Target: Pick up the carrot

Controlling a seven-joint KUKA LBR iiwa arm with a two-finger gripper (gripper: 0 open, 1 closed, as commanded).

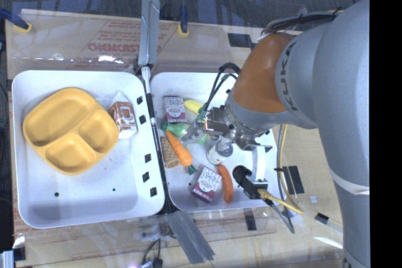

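The carrot (pixel 179 149), orange with a green top, lies slantwise in the right bin (pixel 188 204) near its left wall. A green item (pixel 178 130) touches the carrot's upper end. My gripper (pixel 213 135) hangs over the middle of the right bin, just right of the carrot and apart from it. The wrist and its cables hide much of the gripper. A second orange, carrot-like piece (pixel 226 183) lies near the bin's front edge.
The right bin also holds a small box (pixel 173 108), a yellow item (pixel 192 107), a maroon carton (pixel 206 184) and a brown wafer (pixel 168 151). The left bin (pixel 75 204) holds a yellow divided tray (pixel 69 128) and a small carton (pixel 124 116).
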